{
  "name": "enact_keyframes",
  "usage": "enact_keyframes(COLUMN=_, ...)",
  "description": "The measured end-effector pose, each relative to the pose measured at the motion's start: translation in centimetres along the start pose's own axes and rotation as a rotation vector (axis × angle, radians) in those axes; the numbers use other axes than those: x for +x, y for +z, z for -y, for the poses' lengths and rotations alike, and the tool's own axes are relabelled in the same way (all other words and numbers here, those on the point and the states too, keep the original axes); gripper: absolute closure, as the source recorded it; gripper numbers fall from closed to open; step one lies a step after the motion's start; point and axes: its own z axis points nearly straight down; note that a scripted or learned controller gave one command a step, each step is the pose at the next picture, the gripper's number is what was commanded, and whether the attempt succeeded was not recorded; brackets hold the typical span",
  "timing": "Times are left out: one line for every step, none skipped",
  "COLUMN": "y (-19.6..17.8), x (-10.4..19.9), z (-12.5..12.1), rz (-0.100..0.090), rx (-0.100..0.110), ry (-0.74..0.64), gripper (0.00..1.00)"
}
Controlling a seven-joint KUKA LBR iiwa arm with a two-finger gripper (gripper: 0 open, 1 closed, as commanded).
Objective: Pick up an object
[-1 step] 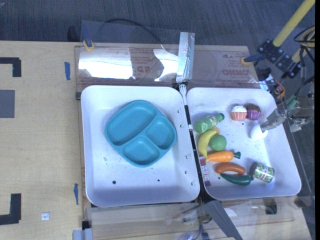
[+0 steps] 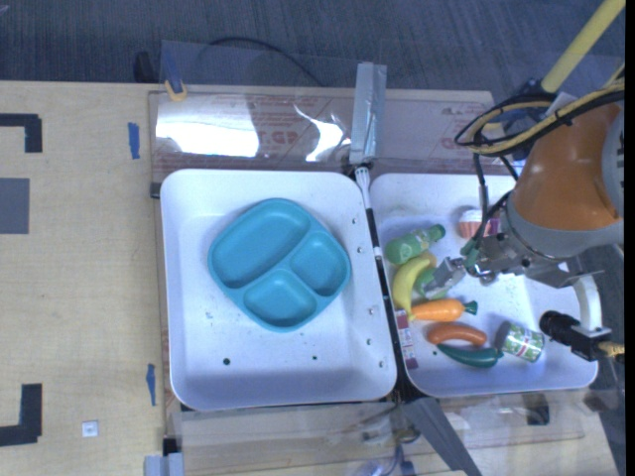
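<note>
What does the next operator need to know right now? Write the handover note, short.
Gripper: low in the right bin, beside the banana. Nothing visible between the fingers; open or shut cannot be told.
Right bin, left side: green bottle, banana, carrot, and a red-orange piece lying against a green pepper. A small can lies nearer the front right, and a small orange-and-white item sits toward the back.
Left bin: blue divided plate.
Done: arm is down among the toys.
Left: secure a grasp on one object and lift it clear.
</note>
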Motion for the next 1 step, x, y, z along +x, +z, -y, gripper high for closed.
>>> enact_keyframes(y=-0.66, x=1.19, z=-0.81, rz=0.003, rx=-0.007, ry=0.211, gripper=0.00)
